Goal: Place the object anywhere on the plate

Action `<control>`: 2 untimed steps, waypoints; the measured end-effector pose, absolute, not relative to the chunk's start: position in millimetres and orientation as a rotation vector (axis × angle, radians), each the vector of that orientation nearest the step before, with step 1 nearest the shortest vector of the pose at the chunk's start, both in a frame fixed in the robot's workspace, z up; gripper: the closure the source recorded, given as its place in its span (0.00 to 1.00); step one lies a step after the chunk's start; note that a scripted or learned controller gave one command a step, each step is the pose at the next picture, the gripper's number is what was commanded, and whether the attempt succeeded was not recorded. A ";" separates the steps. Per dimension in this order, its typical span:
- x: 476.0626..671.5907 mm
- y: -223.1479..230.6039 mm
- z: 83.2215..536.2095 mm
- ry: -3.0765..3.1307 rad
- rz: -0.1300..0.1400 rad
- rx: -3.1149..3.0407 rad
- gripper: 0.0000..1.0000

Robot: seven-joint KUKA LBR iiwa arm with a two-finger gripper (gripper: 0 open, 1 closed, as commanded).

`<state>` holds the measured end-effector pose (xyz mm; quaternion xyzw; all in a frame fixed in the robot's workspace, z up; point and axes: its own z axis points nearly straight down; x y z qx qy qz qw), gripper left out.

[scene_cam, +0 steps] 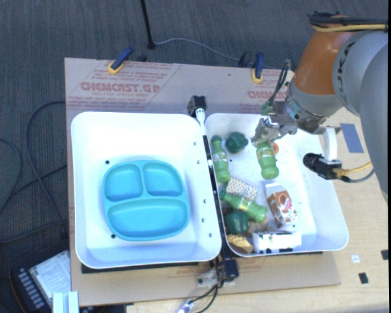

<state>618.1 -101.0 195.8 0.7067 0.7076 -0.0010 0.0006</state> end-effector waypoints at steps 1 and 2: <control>585.1 -30.2 210.6 2.223 -0.001 2.220 1.00; 614.6 -5.6 341.5 2.220 0.004 2.217 1.00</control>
